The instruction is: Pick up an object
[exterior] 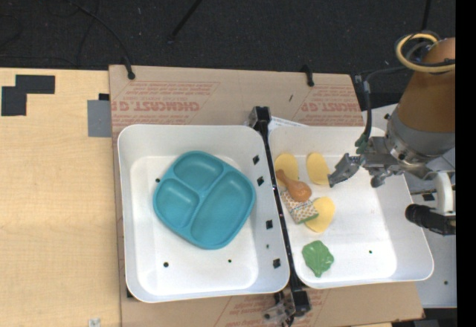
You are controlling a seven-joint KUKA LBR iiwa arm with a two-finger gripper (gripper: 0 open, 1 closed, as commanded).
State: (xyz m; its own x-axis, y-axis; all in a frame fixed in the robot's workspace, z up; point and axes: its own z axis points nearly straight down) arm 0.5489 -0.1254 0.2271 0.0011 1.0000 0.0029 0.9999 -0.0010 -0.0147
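Spoon (295, 187) lies diagonally, bowl toward lower right, near tool (361, 169).

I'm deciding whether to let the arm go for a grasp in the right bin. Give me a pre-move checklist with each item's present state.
1. Gripper above the right bin: ok.
2. Nothing between its fingers: ok, open.
3. Gripper over a target: not ok, it sits to the right of the yellow pieces.
4. Green object lies apart from the rest: ok.
5. Brown piece free of neighbours: not ok, it touches the yellow ones.
6. Teal tray out of the path, in the left bin: ok.
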